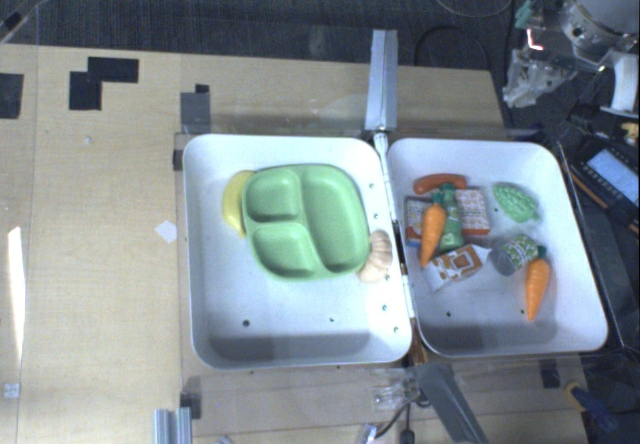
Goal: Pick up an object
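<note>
Pick not begun: grey two-finger gripper hangs beyond right white bin's far-right corner w/ nothing visibly held, open/shut state unclear, while small orange plastic carrot lies near bin's right edge.

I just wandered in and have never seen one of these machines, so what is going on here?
A robot arm is meant to pick something out of two white bins. Its gripper hangs above the bench, beyond the far corner of the right bin, touching nothing. That bin holds toy food, including two carrots. The left bin holds a green divided plate with a yellow piece tucked at its edge. Nothing is picked up yet.
</note>
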`<state>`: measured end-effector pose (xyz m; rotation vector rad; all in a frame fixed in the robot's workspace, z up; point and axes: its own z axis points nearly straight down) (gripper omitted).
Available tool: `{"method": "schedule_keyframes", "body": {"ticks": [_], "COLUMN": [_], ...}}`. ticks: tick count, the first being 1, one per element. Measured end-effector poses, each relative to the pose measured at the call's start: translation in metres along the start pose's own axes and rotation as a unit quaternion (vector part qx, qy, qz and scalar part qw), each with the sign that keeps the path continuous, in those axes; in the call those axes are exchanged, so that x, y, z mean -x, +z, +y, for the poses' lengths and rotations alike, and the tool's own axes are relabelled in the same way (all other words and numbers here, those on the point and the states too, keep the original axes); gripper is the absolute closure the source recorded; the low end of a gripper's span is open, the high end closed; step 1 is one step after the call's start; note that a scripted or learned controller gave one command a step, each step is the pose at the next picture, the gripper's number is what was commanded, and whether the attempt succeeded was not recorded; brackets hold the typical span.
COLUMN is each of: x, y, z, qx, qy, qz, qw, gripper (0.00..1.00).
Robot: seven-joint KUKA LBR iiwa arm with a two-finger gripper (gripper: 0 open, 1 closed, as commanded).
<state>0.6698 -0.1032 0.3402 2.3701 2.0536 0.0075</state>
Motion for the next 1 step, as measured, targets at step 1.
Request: {"method": "schedule_keyframes", "body": {"ticks": [1], "x": [-0.0018], "y": [-0.0128], "z": [0.0013], "qx": [0.003], "qy": [-0.004], "qz": [0.000], "qw": [1.0000], "gripper": [1.00]}}
